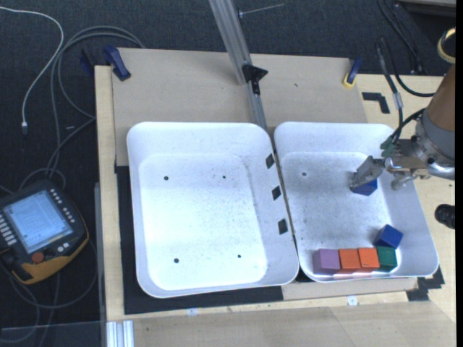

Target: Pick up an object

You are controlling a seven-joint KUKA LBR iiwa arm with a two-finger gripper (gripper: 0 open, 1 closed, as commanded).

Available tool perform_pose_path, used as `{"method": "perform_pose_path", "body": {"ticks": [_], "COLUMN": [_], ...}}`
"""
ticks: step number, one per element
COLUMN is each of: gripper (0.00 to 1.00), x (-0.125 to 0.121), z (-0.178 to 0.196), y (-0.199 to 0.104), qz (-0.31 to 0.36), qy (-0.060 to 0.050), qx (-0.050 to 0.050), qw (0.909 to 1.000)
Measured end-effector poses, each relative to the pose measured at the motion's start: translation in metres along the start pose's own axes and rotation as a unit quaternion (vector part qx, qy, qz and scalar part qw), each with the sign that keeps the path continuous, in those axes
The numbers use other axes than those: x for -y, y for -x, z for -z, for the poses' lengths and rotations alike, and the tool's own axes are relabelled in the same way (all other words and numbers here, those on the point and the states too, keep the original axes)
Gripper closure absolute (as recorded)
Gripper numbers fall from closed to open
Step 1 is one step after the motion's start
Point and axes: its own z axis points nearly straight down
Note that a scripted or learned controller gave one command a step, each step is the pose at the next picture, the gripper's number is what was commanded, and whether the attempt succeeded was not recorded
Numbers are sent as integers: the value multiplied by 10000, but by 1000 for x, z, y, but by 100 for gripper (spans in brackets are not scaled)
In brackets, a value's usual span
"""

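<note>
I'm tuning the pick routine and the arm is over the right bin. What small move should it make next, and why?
Probably a short lift straight up, to test the grasp. The gripper sits right at a small blue block in the right white bin, away from the row of coloured blocks at the near wall. A hold can't be confirmed from this view.

Matt pale wooden bench [181, 85]; smooth, speckled white plastic bins [199, 208]; brushed metal claw [381, 172]; dark, rough carpeted floor [145, 9].
</note>
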Motion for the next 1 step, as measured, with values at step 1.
{"method": "perform_pose_path", "body": {"ticks": [1], "gripper": [0], "x": [16], "z": [-166], "y": [51], "qz": [-14], "qy": [-31], "qx": [-5], "qw": [10000]}}
